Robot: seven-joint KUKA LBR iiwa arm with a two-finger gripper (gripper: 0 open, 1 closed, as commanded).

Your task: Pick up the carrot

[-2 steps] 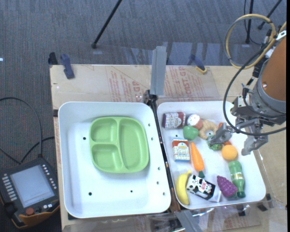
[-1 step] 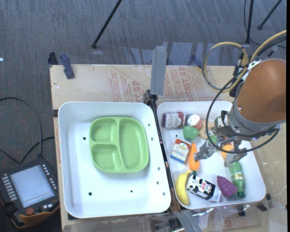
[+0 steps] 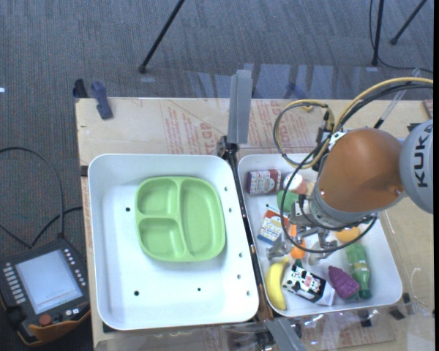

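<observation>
The wooden worktop (image 3: 154, 126) carries two shallow white plastic bins. The left bin (image 3: 110, 269) holds a green three-compartment tray (image 3: 181, 218). The grey arm with orange band (image 3: 362, 170) reaches over the right bin (image 3: 388, 269), wrist pointing down. Its tool (image 3: 301, 243) sits low among the clutter; its opening cannot be told. The small orange carrot (image 3: 298, 252) lies directly at the fingertips, above a yellow banana (image 3: 276, 285).

White letters "KU" of the KUKA brand on the grey arm (image 3: 424, 159) at the right edge, faint red mirrored print on the brown desk (image 3: 197, 126) behind the bins, unreadable, labels on the small packages in the right bin (image 3: 392, 269) too blurred to read
</observation>
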